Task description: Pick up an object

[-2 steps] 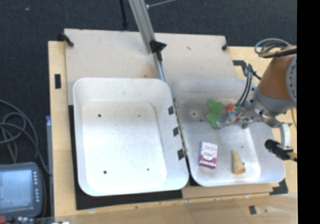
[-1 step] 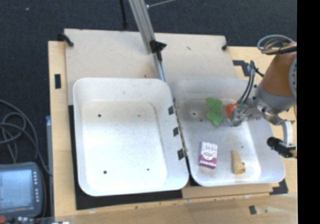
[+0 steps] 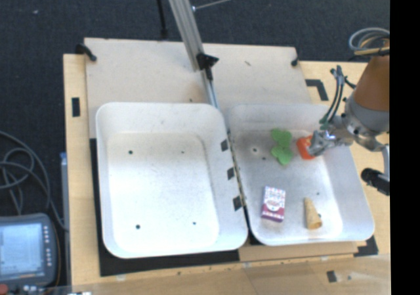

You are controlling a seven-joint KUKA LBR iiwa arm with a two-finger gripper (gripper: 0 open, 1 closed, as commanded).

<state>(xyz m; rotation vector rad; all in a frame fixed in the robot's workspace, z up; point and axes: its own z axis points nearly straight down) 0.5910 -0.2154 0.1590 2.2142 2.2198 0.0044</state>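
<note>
In the right bin (image 3: pixel 341 221) lie a green toy (image 3: pixel 282 146), an orange object (image 3: pixel 304 148), a small red and white box (image 3: pixel 273 204) and a tan cone-shaped piece (image 3: pixel 312 213). My gripper (image 3: pixel 317 144) reaches in from the right and hangs low over the orange object, touching or nearly touching its right side. The gripper's body covers part of the orange object.
The left bin (image 3: pixel 164 175) stands beside the right one, their rims meeting at the middle. A slanted metal pole (image 3: pixel 187 18) rises behind the bins. A grey device (image 3: pixel 26 254) and cables sit off the bench at the lower left.
</note>
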